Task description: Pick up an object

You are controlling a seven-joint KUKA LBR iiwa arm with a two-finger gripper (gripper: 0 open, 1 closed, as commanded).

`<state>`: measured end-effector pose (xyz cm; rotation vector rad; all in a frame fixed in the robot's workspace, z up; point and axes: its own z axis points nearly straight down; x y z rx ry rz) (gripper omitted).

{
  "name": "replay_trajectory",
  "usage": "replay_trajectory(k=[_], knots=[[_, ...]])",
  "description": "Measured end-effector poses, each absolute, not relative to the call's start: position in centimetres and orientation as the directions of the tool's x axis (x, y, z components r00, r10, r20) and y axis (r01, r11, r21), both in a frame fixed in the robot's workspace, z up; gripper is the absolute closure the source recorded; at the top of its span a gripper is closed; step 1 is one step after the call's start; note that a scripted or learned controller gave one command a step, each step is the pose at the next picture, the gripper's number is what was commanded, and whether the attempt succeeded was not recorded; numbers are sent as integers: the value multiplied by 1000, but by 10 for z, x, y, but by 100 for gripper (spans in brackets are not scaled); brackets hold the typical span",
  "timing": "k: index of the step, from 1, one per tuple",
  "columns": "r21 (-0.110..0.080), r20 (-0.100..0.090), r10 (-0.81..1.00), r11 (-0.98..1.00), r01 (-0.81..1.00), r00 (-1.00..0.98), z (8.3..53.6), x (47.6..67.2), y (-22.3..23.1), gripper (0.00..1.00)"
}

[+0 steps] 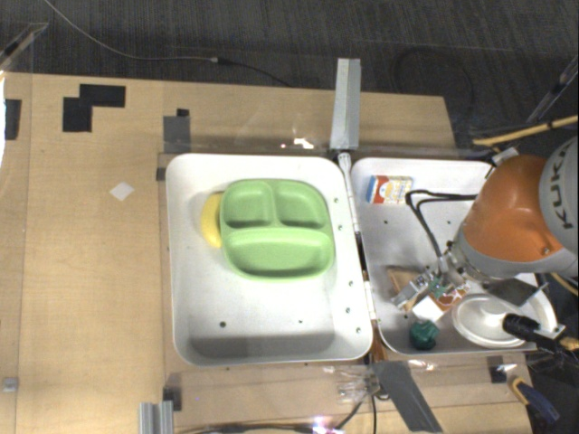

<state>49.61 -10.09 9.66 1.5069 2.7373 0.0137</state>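
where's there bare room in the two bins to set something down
Left bin: a wide bare strip along the near wall, in front of the green divided plate, and a narrower one at its left beside the yellow object. Right bin: bare middle, below the small carton. Crowded: near right corner, with arm, hand, white bowl, dark green object.

The yellow object [210, 220] in the left bin [185, 260] is mostly hidden under the green divided tray [274, 228]; only a curved sliver shows at the tray's left edge, too little to name it. The arm [520, 220] is cut off by the right edge and covers the right bin's [375, 269] right part. The gripper [432, 289] is small and cluttered; its fingers cannot be made out. The print on the small carton [387, 189] at the far side is unreadable.
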Motion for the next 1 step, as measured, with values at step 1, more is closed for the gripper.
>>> replay_trajectory(k=[1], knots=[[8, -2, 909, 418, 909, -418, 267, 524, 17, 100]])
